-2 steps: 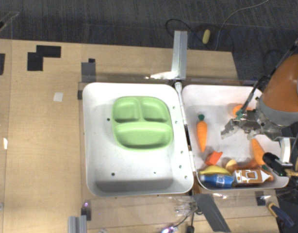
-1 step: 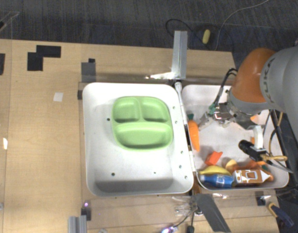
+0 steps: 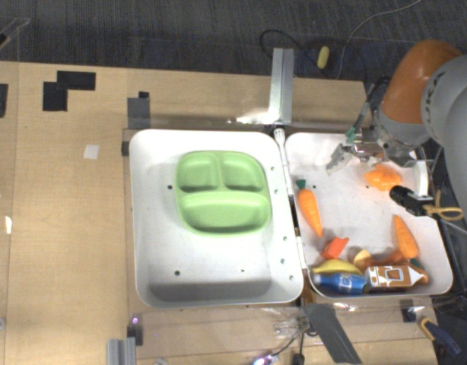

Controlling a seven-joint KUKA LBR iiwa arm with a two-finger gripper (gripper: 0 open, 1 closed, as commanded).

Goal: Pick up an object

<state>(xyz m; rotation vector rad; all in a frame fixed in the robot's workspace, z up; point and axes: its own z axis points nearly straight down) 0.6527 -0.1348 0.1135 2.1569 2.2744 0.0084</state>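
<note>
My gripper [image 3: 354, 152] hangs low over the back of the right bin [image 3: 336, 147], on the grey arm with the orange band. A round orange fruit [image 3: 383, 177] lies just to its right and slightly nearer the front; nothing visibly sits in the gripper. A carrot [image 3: 308, 210] lies by the bin's left wall. A second carrot [image 3: 405, 236] rests near the right wall. Along the front wall sit a small red pepper [image 3: 335, 247], a yellow banana [image 3: 334, 266], a blue item [image 3: 341, 283] and a brown carton [image 3: 393, 277].
The left bin [image 3: 154, 226] holds a green divided plate [image 3: 221, 191]. A metal post [image 3: 282, 82] stands behind the wall between the two bins. The arm's body fills the space at the back right.
</note>
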